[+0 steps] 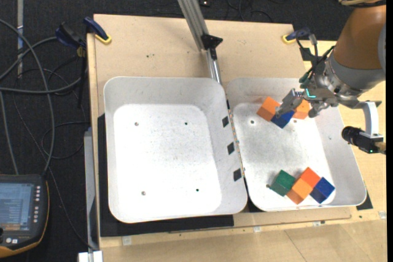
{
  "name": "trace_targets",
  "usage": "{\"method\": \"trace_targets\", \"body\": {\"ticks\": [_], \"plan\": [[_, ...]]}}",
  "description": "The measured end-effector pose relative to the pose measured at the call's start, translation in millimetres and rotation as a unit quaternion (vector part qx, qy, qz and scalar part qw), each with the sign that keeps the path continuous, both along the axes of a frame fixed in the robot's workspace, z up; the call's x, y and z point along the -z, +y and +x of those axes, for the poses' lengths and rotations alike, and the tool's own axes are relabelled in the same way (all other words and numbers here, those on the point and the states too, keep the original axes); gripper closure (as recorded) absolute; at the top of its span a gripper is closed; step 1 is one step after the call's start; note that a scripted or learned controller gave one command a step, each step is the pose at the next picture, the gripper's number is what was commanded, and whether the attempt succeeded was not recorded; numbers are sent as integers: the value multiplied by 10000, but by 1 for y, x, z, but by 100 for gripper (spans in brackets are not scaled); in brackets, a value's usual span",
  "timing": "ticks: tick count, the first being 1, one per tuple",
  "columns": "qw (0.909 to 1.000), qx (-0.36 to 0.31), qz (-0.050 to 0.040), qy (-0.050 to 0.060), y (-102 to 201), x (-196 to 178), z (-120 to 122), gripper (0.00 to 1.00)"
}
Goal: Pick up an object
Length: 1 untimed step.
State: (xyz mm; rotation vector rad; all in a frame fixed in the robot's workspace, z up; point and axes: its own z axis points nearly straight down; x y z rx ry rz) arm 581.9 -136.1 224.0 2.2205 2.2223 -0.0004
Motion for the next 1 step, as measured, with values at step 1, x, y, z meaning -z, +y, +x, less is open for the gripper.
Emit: {"method": "trace_targets", "body": {"ticks": [1], "plan": [[10000, 10, 4, 31, -7, 62, -2, 0]]}}
